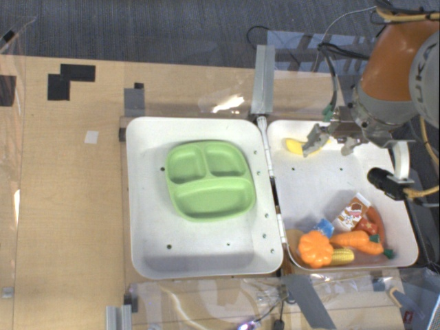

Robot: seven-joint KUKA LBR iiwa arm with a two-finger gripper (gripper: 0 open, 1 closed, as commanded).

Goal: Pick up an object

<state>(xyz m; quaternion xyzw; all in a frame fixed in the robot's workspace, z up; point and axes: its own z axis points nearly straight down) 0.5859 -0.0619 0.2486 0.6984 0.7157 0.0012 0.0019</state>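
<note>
Nearest the camera, along the front wall of the right bin point(311, 198), a small heap of toy food lies packed together: an orange pumpkin point(315, 248), a yellow corn cob point(342, 256) touching its right side, an orange carrot point(359, 242) with a green tip stretching toward the bin's right corner, a small blue piece point(324, 227) just behind the pumpkin, a white and red carton point(350, 215) tilted behind the carrot, and what looks like a reddish sausage point(374, 220) beside the carton, though the picture is too coarse there to be sure.

Level with that heap and a little farther back, the left bin point(148, 205) holds a green divided plate point(208, 179) lying flat near its middle, with two small compartments at the far side and one long one at the near side.

Farther back in the right bin, close to its far left corner, a small yellow object point(294, 146) rests on the white floor, well apart from the heap. The gripper point(328, 139) hangs just to the right of it, one grey finger point(314, 140) reaching down beside the yellow piece and the other finger point(348, 143) standing off to the right. The jaws stand apart with bare bin floor showing between them, and nothing is held there.

Behind the gripper rises the arm point(395, 60), its orange band above the grey wrist, coming in from the right with dark cables looping past it over the bench point(55, 184).
</note>
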